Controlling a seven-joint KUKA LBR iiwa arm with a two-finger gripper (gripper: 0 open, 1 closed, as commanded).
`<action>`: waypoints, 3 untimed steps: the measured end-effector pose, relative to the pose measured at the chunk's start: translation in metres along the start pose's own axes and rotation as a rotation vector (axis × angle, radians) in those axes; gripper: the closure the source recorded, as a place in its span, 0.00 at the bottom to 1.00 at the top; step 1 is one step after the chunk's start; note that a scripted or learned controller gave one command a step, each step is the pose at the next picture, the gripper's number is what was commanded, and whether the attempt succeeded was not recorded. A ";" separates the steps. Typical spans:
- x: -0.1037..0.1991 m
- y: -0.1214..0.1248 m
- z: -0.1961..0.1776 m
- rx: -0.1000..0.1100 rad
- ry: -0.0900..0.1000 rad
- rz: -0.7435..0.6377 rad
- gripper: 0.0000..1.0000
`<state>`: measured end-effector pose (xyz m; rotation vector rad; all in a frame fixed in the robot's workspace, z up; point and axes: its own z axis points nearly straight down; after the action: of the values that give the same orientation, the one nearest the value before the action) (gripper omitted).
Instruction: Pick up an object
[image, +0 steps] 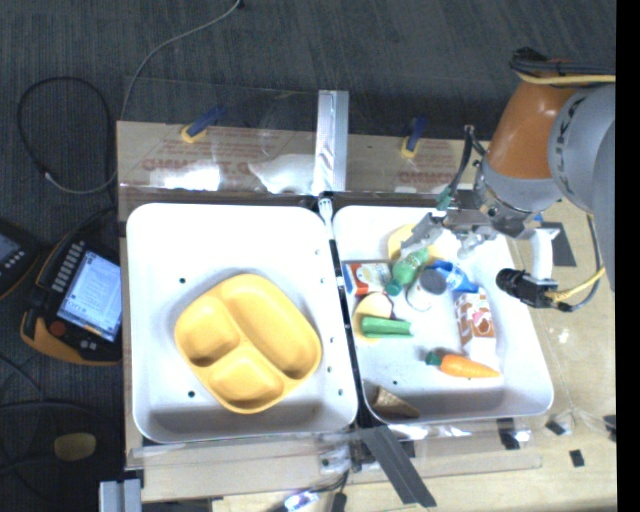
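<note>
Fingers (452, 226) spread apart, grasping nothing, I hover over the far side of the right bin (520, 395). The green bottle (407, 268) lies just below among crowded items (carrot (460, 366) sits nearer); I should descend straight, centred.

I see the right bin (520, 400) crowded along its left and far sides; its near-left floor lies open. A yellow tray (247, 341) fills the left bin's (160, 240) middle.
</note>
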<state>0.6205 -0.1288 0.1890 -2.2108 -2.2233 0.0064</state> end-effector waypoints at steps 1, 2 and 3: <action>-0.038 0.026 0.097 -0.005 -0.003 -0.035 0.00; 0.029 0.027 0.098 -0.012 -0.007 -0.175 0.00; 0.030 0.028 0.091 -0.012 -0.005 -0.177 1.00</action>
<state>0.6481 -0.0983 0.0984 -2.0136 -2.4185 -0.0015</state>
